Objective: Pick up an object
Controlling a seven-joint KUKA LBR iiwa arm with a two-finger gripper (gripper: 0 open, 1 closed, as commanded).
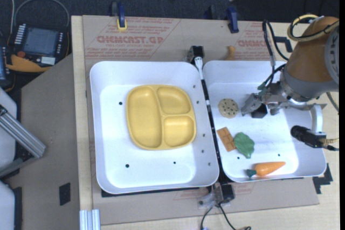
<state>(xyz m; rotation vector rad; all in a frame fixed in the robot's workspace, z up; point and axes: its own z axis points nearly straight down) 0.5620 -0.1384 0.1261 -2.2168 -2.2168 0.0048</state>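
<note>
Beside the round speckled cookie (228, 107) hovers the metal tool (257, 107) — its grip state unreadable — in the glossy right bin (302, 161).

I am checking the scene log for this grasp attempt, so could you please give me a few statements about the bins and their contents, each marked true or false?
1. The yellow divided plate lies in the left bin. True.
2. The carrot lies in the left bin. False: it lies near the front edge of the right bin.
3. The cookie is in the right bin, near its left wall. True.
4. The green leaf sits on the yellow divided plate. False: it lies on the right bin's floor, beside the cracker.
5. The gripper is above the right bin, to the right of the cookie. True.
</note>
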